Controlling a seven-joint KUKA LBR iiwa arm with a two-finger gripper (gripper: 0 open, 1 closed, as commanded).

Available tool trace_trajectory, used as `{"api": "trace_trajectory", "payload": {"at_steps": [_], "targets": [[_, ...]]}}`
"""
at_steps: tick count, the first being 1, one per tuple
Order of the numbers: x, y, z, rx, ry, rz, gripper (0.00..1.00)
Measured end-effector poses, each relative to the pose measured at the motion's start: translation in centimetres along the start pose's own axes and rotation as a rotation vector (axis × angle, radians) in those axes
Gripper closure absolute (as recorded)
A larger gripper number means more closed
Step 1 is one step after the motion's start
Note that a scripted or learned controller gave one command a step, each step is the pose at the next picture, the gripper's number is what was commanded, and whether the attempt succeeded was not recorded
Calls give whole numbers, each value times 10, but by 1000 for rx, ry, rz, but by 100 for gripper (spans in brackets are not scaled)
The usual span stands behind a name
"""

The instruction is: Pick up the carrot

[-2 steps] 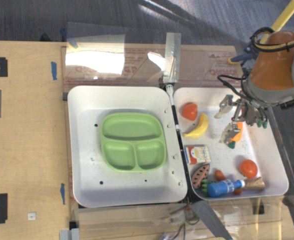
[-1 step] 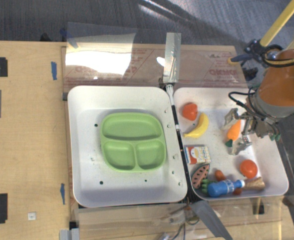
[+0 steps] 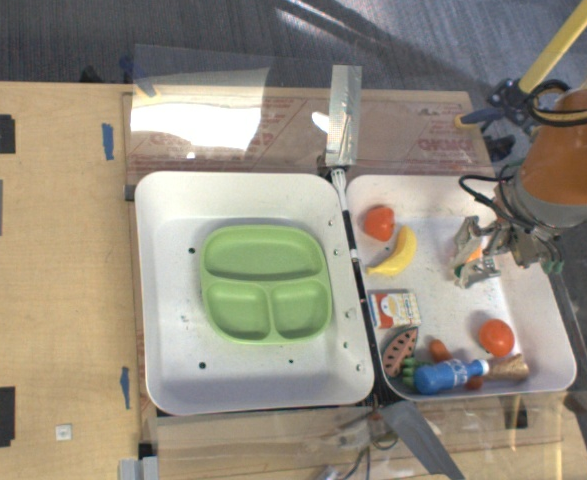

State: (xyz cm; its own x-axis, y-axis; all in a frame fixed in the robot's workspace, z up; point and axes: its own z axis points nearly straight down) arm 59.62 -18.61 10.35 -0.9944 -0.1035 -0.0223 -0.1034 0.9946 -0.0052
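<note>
Orange carrot (image 3: pixel 438 349) half hidden among toys, gripper (image 3: pixel 473 258) above right bin (image 3: pixel 563 338), grip state unclear

A grey arm (image 3: pixel 533 208) with an orange band (image 3: pixel 565 158), black cables and metallic fingers (image 3: pixel 470 253).

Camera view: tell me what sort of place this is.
Probably a robotics lab set up for pick-and-place trials, not a kitchen. A robot arm reaches over two white bins on a cardboard-topped bench, the right bin holds toy food such as a banana, and the left holds a green divided plate.
</note>
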Motion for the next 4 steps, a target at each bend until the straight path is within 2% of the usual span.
{"api": "trace_trajectory", "payload": {"at_steps": [1,2,3,4], "targets": [[4,45,-91,-1,10,238,100],[55,80,-4,4,-2,293,100],[96,124,-87,-1,11,413,100],[95,124,-95,0,9,412,100]]}}
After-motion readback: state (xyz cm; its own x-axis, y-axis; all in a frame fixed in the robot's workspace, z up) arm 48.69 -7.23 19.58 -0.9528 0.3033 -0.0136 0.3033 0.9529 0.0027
